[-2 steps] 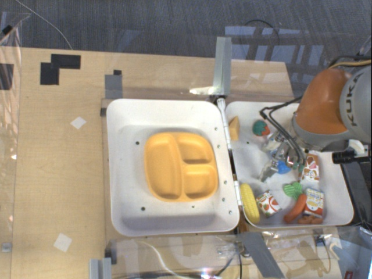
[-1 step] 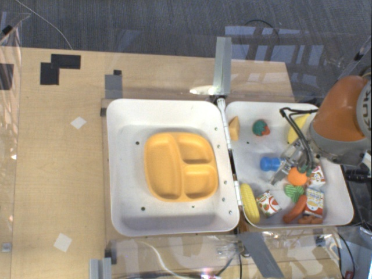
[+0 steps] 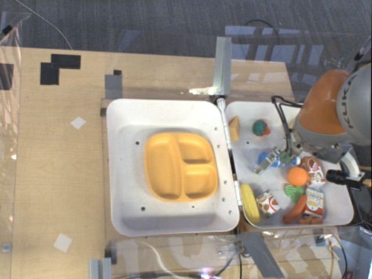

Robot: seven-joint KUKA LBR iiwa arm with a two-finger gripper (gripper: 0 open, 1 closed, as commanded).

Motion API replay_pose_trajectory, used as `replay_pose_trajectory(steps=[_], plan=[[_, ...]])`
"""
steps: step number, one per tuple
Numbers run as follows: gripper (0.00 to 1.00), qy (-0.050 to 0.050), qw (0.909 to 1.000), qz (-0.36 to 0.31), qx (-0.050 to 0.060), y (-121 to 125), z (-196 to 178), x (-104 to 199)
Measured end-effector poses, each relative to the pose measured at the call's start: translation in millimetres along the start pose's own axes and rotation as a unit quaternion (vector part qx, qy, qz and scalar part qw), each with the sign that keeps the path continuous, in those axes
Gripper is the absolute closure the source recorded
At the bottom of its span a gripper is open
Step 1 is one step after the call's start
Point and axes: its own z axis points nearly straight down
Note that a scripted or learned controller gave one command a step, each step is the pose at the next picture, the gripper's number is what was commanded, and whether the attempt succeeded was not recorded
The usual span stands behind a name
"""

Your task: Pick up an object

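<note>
Reaching down into the right bin point(image 3: 349, 214), the gripper point(image 3: 278, 158) sits among the toy food, its tip by a small blue piece point(image 3: 266, 156); whether it has closed on anything, I cannot tell. An orange ball point(image 3: 297, 176) lies just beside it, a corn cob point(image 3: 249, 203) nearer the divider. This looks like the grasping step; next comes a firm close and a straight lift.

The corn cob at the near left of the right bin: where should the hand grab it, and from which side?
Probably across its middle, coming straight down. The corn cob lies flat and long beside the bin's left wall, so the fingers should straddle its narrow width. The wall side looks tight for a finger.
</note>
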Motion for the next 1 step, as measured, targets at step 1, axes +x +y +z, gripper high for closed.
replay_pose_trajectory(steps=[1], plan=[[0.00,0.001,0.9920,0.126,0.000,34.6,0.8,5.1]])
